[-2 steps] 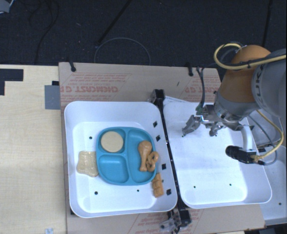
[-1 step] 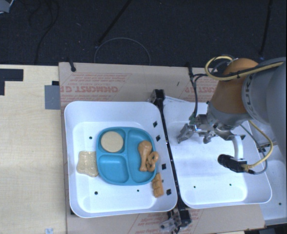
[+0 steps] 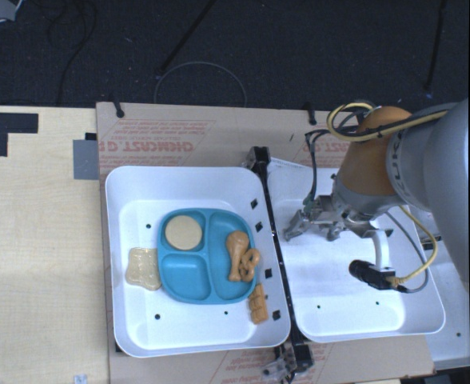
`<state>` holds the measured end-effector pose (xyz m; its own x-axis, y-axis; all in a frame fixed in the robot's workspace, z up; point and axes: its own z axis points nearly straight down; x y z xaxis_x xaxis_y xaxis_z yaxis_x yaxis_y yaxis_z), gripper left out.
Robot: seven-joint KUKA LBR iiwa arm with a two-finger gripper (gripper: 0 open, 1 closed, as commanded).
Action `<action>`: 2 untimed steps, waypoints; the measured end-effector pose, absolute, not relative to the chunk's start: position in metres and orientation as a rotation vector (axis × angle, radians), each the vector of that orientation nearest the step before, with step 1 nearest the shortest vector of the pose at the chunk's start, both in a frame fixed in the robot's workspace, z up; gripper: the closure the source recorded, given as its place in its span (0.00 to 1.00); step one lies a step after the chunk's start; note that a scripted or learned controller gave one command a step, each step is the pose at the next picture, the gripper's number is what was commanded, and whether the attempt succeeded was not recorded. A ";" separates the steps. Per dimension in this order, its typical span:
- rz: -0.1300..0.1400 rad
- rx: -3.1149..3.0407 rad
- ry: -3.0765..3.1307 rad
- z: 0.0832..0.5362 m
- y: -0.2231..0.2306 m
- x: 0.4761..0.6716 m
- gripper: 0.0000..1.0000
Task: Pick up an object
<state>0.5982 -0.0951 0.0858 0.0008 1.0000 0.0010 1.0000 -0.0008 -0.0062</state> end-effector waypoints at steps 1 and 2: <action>0.005 -2.224 -2.213 0.098 -0.096 0.598 1.00; -0.001 -2.231 -2.213 0.160 -0.100 0.595 1.00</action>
<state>0.5951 -0.0999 0.1598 0.0082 1.0000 -0.0001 1.0000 -0.0082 0.0013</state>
